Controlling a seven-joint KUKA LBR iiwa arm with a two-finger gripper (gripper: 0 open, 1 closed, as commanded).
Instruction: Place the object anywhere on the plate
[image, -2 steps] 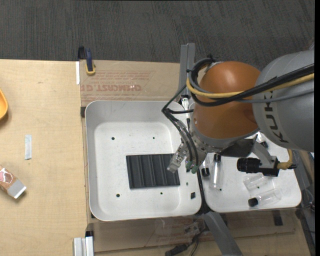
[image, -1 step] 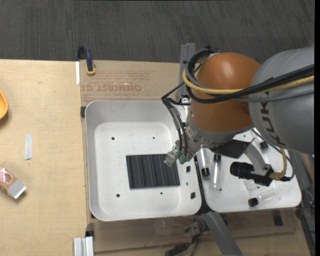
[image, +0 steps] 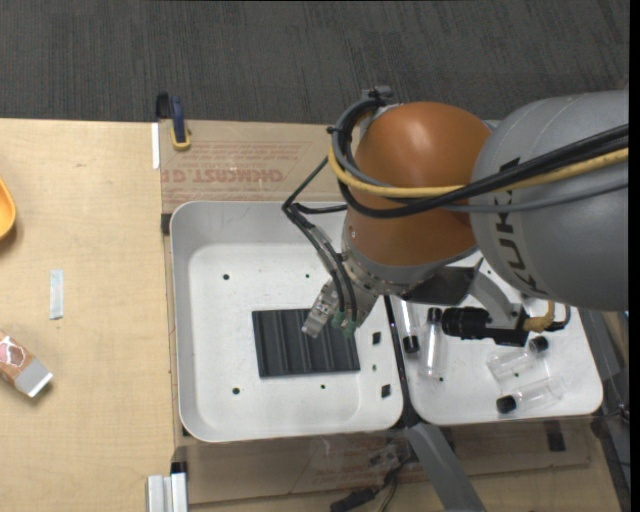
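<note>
A black ribbed plate (image: 300, 345) lies flat in the left white bin (image: 200, 300), a little right of its middle. My gripper (image: 324, 320) hangs over the plate's upper right corner, its tip low and close to the plate's surface. The tip looks pale grey with a bit of green, and the big orange wrist band above hides much of it. I cannot make out whether anything is held there. In the right bin (image: 575, 395) lie a clear tube with a black cap (image: 430, 348) and some clear plastic pieces (image: 520, 375).
Small black caps (image: 507, 403) sit among the clear pieces in the right bin. The arm covers most of the right bin's back. Left of the bins, the wooden bench top carries a small wrapped item (image: 22, 367) and a pale strip (image: 56, 294).
</note>
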